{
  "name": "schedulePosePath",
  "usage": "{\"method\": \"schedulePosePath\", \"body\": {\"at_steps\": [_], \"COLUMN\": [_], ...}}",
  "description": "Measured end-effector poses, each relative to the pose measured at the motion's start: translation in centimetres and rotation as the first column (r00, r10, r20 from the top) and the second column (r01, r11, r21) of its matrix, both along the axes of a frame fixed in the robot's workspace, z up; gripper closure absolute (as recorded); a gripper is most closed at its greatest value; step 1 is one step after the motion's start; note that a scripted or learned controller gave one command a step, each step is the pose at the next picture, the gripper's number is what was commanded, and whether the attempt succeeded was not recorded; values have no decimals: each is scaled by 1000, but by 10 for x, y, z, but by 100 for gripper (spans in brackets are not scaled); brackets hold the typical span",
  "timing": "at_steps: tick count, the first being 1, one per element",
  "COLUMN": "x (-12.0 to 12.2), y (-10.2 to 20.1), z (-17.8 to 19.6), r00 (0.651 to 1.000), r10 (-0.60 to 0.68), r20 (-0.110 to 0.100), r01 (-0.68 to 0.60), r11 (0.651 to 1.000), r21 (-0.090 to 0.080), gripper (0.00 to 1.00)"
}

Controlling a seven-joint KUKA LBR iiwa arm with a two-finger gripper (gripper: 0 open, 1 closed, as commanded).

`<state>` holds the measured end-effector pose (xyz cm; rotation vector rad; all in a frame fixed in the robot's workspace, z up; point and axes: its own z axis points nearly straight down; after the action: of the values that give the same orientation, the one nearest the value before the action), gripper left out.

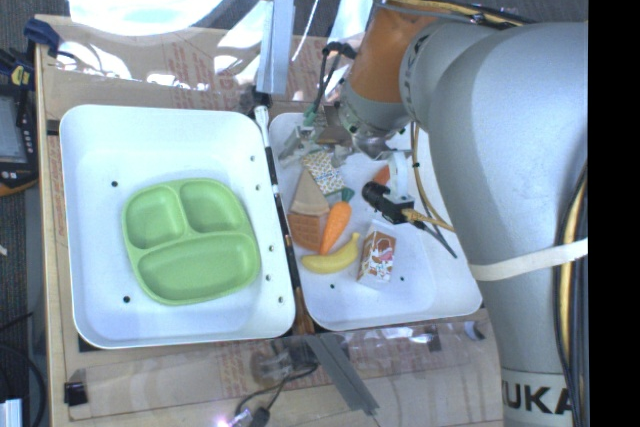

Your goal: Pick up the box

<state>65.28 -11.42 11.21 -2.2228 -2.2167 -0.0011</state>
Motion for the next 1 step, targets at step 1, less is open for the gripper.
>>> {"method": "schedulePosePath", "body": {"at_steps": [1], "x": [-16], "y": [-13], "z": [-16], "r00": [1000], "r10": [-11], "r20": [6], "r01": [11], "r11": [1000], "r21": [-3], "gripper": [0]}}
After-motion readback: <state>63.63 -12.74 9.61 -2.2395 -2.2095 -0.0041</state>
